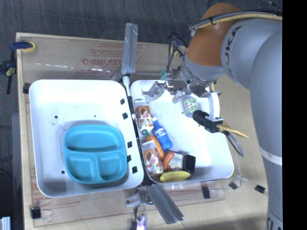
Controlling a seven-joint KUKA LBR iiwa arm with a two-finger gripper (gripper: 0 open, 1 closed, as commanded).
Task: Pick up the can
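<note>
Blue tray [93, 154] in left bin [43, 99], groceries in right bin [218, 159]

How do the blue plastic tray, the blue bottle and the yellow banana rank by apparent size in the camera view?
1. Blue divided plastic tray, clearly largest.
2. Yellow banana and blue bottle: they look alike, so I leave them unranked.

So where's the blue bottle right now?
In the right bin, along its left wall: the blue bottle lies among the cartons, above the banana.
</note>
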